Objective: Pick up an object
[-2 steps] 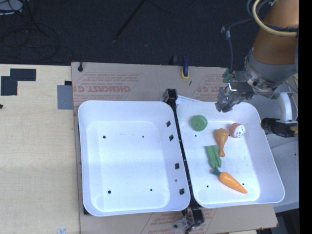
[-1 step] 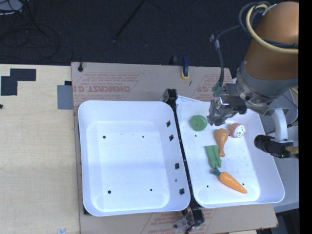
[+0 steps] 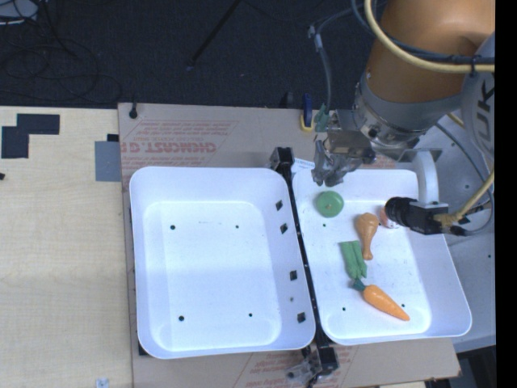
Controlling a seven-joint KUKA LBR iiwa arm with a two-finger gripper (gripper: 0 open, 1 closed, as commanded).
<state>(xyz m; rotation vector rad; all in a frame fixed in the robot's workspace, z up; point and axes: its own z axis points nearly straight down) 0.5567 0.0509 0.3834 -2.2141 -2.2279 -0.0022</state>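
Observation:
The right bin [image 3: 436, 297] holds three toys. A round green piece [image 3: 329, 204] lies near its far left corner. An orange drumstick-shaped toy [image 3: 367, 232] lies in the middle. A carrot [image 3: 384, 301] with a green leafy top [image 3: 353, 260] lies toward the front. My gripper [image 3: 326, 176] hangs just above the far edge of the green piece, its dark fingers pointing down with nothing visibly between them.
The left bin [image 3: 145, 217] stands beside the right one, with a black divider [image 3: 292, 241] running between them. Both rest on a cardboard sheet [image 3: 202, 140] on the pale bench. The arm's bulk fills the upper right.

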